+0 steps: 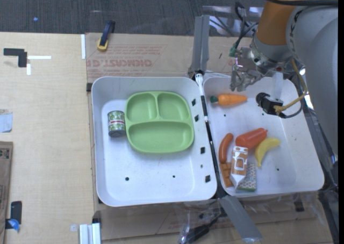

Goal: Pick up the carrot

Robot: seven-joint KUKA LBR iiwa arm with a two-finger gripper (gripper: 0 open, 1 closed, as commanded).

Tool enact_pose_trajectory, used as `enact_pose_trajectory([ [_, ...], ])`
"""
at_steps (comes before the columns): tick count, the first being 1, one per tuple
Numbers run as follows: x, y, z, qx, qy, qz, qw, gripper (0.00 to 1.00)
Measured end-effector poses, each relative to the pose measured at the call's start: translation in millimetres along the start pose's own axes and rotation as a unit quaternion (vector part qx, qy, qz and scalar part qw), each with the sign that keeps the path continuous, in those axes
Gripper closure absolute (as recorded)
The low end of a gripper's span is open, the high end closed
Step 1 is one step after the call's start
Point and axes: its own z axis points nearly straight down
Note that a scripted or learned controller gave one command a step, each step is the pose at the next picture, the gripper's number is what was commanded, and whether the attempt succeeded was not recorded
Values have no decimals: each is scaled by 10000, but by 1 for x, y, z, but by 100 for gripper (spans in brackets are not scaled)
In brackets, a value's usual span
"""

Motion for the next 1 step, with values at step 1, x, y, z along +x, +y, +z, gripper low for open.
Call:
enact_pose_trajectory([
  [1,0,0,0,3,-1,0,10000,0],
])
